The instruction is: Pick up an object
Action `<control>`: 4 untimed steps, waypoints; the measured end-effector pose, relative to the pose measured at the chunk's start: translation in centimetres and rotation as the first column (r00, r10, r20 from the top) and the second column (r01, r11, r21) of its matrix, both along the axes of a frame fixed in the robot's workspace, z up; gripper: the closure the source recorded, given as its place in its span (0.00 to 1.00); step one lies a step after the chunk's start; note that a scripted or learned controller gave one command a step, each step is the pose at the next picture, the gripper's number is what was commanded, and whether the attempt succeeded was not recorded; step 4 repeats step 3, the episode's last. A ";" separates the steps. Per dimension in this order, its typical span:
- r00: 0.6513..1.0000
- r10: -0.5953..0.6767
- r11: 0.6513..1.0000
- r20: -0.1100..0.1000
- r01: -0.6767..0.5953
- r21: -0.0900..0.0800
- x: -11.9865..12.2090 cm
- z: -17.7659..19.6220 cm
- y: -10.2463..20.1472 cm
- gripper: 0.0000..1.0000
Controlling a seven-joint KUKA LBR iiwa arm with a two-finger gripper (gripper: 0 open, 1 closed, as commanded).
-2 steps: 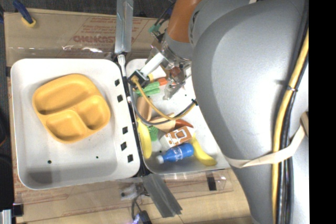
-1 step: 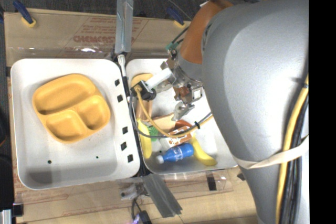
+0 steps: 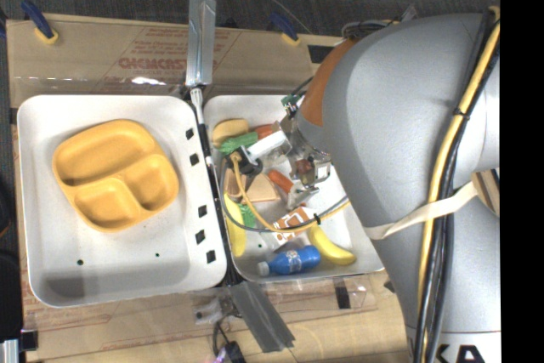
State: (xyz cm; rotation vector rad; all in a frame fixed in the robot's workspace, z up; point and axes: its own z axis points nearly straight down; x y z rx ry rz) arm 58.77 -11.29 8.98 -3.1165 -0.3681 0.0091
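- The task names no single thing, so the loose items in the right bin (image 3: 361, 263) all count as candidates; they lie crowded in its left and lower parts.
- A blue bottle (image 3: 289, 261) lies on its side near the bin's front wall, its long axis running nearly left to right, its pale end toward the left.
- A yellow banana (image 3: 330, 249) lies just right of the bottle, curved, its long axis slanting from upper left down to lower right; the two look to be touching.
- A second long yellow piece (image 3: 235, 227) lies along the bin's left wall, its long axis running roughly front to back.
- Also in the pile: a tan round item (image 3: 229, 130) at the back left, a green piece (image 3: 235, 143) just beneath it, an orange-red block (image 3: 281, 181) near the middle, and an orange-and-white striped piece (image 3: 293, 223) above the bottle.
- Count: two white bins, one blue bottle, one banana, one yellow divided tray.
- The gripper (image 3: 304, 174) hangs low over the middle of the right bin, under the orange band of the grey arm (image 3: 408, 132); whether its fingers are spread or closed I cannot tell, since wires and clutter blur them.
- The orange-red block sits just left of the gripper; bottle and banana lie nearer the front wall, below it in the view.
- The left bin (image 3: 51, 268) holds the yellow divided tray (image 3: 115, 174), three compartments, well apart from the gripper.
- Both bins rest on the desk (image 3: 102, 47), side by side.
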 end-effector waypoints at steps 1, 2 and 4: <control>1.000 -0.028 1.000 0.000 0.028 0.001 3.9 -0.1 2.0 0.00; 1.000 -0.019 1.000 -0.008 0.019 0.001 3.8 0.6 2.1 1.00; 1.000 -0.023 1.000 0.006 0.023 0.001 -1.6 10.3 7.9 1.00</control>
